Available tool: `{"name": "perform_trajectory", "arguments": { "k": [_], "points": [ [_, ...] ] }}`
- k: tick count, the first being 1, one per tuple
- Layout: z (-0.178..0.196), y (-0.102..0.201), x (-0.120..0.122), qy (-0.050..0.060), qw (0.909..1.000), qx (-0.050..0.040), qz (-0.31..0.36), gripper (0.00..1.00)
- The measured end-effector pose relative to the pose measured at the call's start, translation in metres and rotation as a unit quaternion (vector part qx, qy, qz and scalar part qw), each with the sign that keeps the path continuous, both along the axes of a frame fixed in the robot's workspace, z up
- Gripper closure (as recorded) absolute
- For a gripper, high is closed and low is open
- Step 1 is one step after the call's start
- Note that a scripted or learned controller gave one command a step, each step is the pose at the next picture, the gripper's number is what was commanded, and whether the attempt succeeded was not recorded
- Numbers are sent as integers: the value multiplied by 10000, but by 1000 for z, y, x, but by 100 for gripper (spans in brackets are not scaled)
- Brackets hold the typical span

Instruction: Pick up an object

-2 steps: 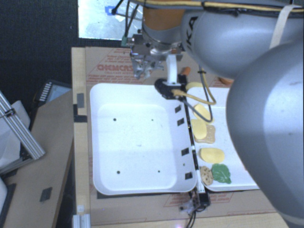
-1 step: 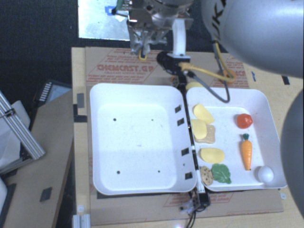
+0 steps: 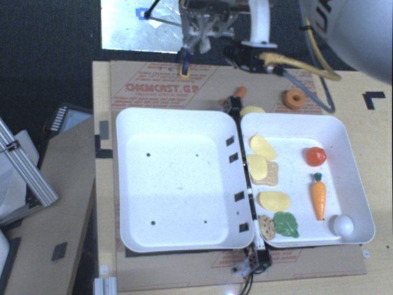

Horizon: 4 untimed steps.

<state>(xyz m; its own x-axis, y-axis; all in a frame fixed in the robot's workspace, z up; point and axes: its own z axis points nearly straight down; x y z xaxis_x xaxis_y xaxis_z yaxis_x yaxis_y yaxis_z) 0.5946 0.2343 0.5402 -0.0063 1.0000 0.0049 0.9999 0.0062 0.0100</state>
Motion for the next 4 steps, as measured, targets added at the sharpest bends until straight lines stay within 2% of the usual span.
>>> {"name": "perform_trajectory", "arguments": {
  "k": [1,2,4],
  "points": [
    [-5,0,-65,47,10000,-14,4,100],
    [-5,0,-99,47,10000,-17,-4,100],
    [-5,0,-108,45,10000,-22,-7,100]
  ]
}}
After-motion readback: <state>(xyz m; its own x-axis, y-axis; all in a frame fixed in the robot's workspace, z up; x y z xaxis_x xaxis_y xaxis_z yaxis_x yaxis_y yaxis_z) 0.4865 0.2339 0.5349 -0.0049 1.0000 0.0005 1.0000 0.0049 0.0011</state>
